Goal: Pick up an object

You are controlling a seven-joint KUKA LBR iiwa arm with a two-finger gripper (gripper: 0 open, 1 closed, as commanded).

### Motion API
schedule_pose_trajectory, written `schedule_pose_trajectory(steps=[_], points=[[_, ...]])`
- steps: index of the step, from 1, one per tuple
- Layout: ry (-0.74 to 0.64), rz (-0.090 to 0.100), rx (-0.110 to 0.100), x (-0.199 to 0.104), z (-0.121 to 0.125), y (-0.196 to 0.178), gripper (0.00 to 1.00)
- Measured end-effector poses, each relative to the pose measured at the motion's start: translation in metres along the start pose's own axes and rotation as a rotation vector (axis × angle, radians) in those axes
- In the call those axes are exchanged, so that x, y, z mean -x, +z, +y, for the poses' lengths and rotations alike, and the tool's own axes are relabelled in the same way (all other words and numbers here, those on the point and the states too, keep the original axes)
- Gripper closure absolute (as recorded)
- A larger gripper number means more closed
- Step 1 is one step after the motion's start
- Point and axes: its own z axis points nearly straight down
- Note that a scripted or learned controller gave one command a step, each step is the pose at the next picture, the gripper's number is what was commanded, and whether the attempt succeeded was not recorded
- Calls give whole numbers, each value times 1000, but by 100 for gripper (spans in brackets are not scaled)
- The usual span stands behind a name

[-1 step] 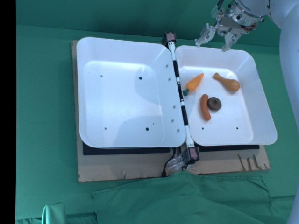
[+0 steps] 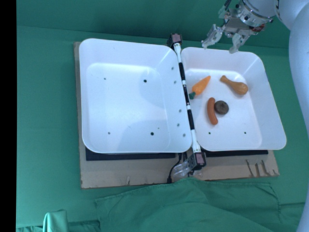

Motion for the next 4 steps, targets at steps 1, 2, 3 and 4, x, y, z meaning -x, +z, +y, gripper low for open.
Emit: schedule_pose_trajectory(steps=[1, 2, 3, 4], points=[[1, -1, -6, 5, 3, 61, 0], [-4, 2, -14, 3, 11, 111, 0], [-4, 1, -23, 6, 9, 122, 0], [-6, 7, -30, 1, 9, 114, 100]])
